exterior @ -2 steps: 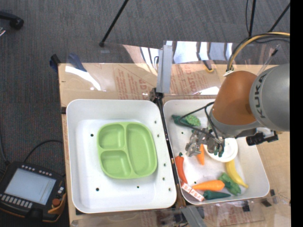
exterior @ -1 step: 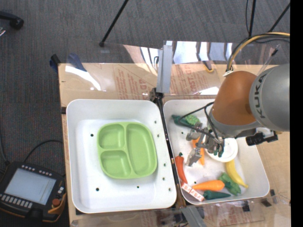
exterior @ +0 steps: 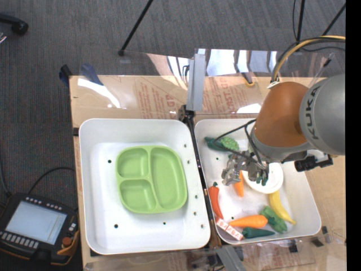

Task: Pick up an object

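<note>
Reaching in from the right of the frame, I hang my hand [exterior: 243, 173] low over the right bin [exterior: 307, 193]; whether it is wide or narrow I cannot tell. A small carrot [exterior: 239, 186] lies just below it, beside a white dish [exterior: 274, 180]. Left of centre, a green plate [exterior: 151, 179] sits in the left bin [exterior: 90, 151].

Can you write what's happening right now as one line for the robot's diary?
arm: over right bin | gripper: low beside small carrot | left bin: green divided plate

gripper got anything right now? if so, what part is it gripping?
Cannot tell. The gripper hangs low in the right bin, right by a small carrot and a white plate, but no object is visibly between its fingers.
</note>
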### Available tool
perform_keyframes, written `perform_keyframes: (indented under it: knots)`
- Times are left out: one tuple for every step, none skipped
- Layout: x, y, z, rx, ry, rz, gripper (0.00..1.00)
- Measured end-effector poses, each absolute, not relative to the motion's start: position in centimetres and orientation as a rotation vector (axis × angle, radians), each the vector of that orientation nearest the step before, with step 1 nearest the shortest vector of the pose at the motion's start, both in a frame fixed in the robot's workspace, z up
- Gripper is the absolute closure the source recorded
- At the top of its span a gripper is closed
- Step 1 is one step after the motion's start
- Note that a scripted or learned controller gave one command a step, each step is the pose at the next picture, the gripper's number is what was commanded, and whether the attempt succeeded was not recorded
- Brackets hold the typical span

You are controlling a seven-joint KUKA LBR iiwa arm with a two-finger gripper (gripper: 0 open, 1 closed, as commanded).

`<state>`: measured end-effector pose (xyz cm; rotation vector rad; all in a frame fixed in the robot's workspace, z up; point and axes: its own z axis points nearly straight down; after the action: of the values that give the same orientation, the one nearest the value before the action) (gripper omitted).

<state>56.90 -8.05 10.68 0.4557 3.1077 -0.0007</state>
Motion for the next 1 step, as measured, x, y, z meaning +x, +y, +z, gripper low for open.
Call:
perform_keyframes:
  knots:
    - [56.88, -7.98, 10.63, 0.455, 3.109, 0.0, 0.0]
